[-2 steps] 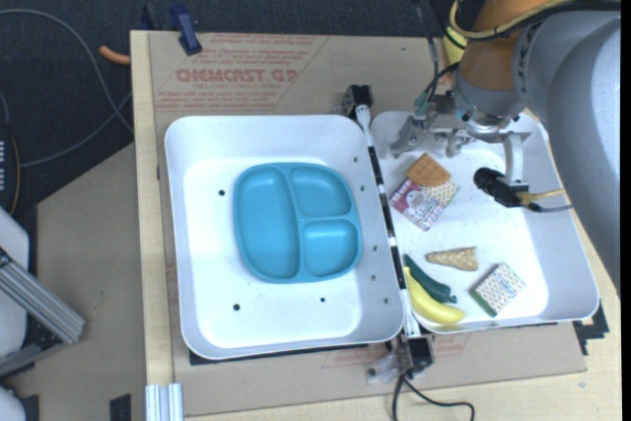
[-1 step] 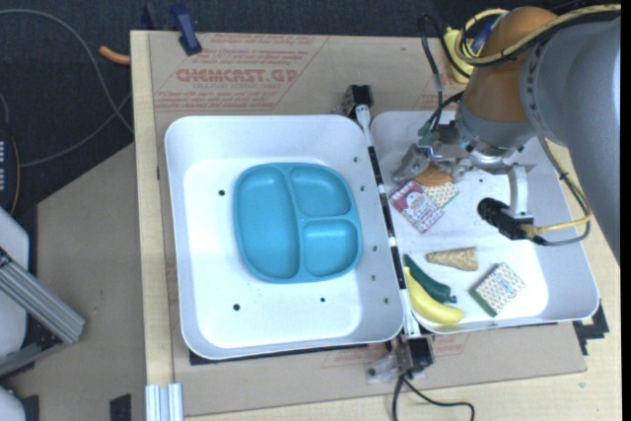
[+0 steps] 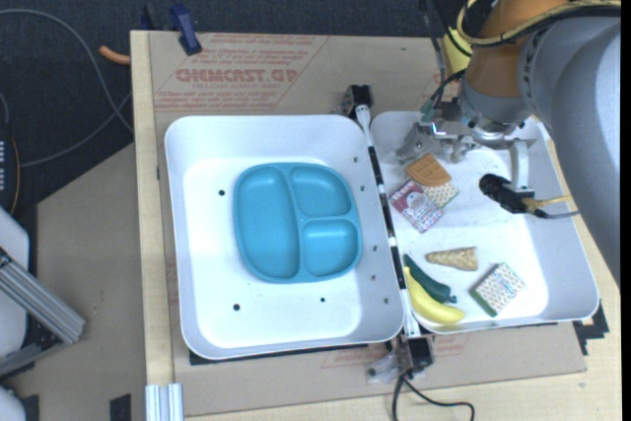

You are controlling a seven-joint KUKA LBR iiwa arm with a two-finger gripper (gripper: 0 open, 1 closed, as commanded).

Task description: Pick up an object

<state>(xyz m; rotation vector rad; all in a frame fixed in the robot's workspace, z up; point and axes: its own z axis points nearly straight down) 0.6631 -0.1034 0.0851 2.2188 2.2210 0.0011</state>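
The pincer [image 3: 441, 139] is hovering low at the right bin's [image 3: 567, 296] twelve o'clock end, just above the tan cracker-like piece [image 3: 429, 171], which is lying on the bin floor ungrasped, so the pick is looking barely begun, and I cannot tell its opening.

One fixed camera overhead, slanted down across both bins [image 3: 197, 212].

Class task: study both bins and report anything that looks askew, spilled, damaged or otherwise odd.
Nothing looks spilled or damaged. The blue divided plate lies flat in the left bin, slightly turned against its walls. In the right bin, the banana, the wedge and the small packets lie loosely scattered.
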